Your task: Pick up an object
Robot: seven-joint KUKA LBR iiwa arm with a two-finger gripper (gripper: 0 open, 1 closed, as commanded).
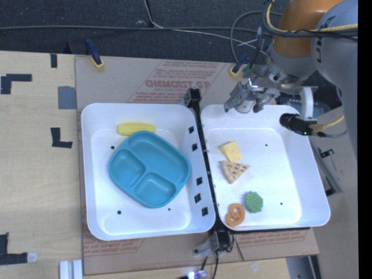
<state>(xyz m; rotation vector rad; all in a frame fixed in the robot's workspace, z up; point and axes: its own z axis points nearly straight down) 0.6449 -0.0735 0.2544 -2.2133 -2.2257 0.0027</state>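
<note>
Cheese (231,151) looks like my easiest pick: it sits apart from the waffle wedge (234,171), the broccoli (253,201) and the pretzel (235,214) in the right bin (302,173). I judge a good approach means coming straight down over it, fingers straddling its narrow sides, well clear of the wedge just below. The gripper (249,100) hovers at the bin's far rim, carrying nothing; I cannot tell how its fingers stand. The cheese lies nearer the camera and slightly left of it, well apart.
</note>
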